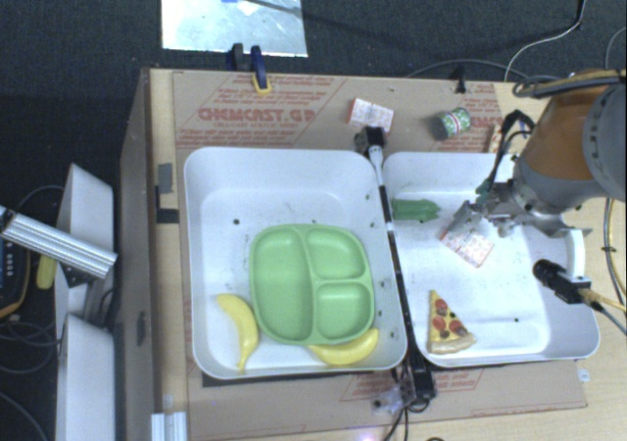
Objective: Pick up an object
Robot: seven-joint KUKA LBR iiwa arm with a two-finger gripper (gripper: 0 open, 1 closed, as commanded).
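Observation:
In the right bin (549, 336), my gripper (485, 214) hangs over the upper middle, with the arm (573, 150) reaching in from the right. A white and pink speckled packet (468, 241) lies tilted right at the gripper's tip, touching or just below it; I cannot tell whether it is held. A green pepper-like piece (416, 209) rests to the left by the bin's dividing wall. A toy pizza slice (449, 323) lies near the front left corner of that bin.
The left bin (211, 233) holds a green divided plate (312, 282) and two bananas (240, 326) (348, 349) at its front. Behind the bins, a small green can (454, 122) and a white tag (371, 114) lie on the cardboard.

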